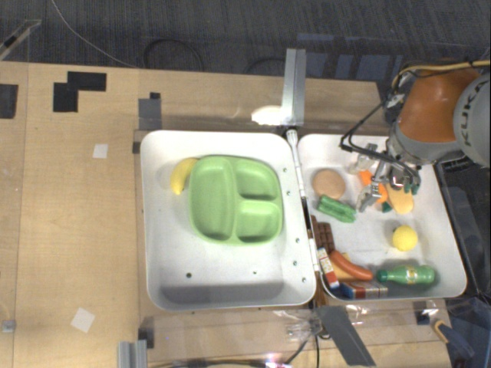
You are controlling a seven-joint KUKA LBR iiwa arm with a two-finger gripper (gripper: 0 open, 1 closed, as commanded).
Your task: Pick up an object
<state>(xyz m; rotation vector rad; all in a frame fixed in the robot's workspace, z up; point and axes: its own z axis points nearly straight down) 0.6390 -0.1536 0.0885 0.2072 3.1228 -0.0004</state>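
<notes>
Your gripper (381,187) hangs low in the right bin (453,236); its grip state cannot be told. The orange piece (401,200) lies just right of it, the green block (337,209) just left, long axis slanting down-right.

light: even, bright overhead | glare: white bins (230,294) washed out | shadows: soft | focus: slightly soft throughout
</notes>
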